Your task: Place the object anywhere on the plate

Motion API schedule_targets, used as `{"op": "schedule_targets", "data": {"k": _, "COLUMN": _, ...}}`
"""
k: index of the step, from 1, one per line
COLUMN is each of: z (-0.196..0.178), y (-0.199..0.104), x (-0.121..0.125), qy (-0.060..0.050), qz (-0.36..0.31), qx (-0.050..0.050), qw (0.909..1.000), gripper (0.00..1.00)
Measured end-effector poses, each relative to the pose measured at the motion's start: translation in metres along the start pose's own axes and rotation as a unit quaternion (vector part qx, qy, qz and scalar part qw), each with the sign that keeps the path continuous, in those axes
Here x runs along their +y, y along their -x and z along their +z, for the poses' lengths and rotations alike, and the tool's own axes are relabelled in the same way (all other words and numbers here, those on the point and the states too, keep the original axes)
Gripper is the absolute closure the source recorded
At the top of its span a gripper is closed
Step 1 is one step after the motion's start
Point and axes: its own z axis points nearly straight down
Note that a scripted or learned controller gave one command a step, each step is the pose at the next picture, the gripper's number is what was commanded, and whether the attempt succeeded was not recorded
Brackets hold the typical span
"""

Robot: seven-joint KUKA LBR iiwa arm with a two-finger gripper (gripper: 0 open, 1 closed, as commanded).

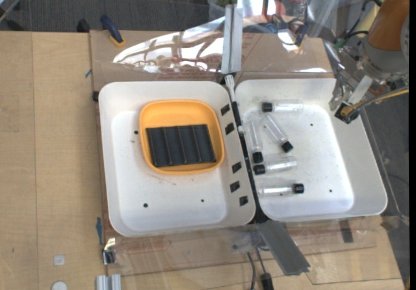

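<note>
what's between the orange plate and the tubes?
In the camera view: the two bins' meeting rims, lined with black tabs. Nothing loose between orange plate and tubes.

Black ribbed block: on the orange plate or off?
On. The black ribbed rectangular block lies flat inside the orange plastic plate, within its rim.

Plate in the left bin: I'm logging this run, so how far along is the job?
Done: a black ridged block lies on the orange plate. In hand: nothing visibly; the gripper hangs over the right bin's far right rim. Left: if the capped tubes in that bin are meant, none is on the plate.
</note>
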Motion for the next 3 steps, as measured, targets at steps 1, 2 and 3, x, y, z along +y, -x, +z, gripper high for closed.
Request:
{"op": "schedule_targets", "data": {"k": 1, "z": 0.0, "y": 0.0, "x": 0.0, "qy": 0.0, "qz": 0.0, "qx": 0.0, "qw": 1.0, "gripper": 0.0}}
{"op": "schedule_targets", "data": {"k": 2, "z": -0.004, "y": 0.009, "x": 0.026, "qy": 0.002, "qz": -0.076, "qx": 0.0, "qw": 0.9971, "gripper": 0.0}}
{"op": "schedule_targets", "data": {"k": 3, "z": -0.012, "y": 0.013, "x": 0.039, "qy": 0.001, "qz": -0.067, "qx": 0.001, "qw": 0.9977, "gripper": 0.0}}
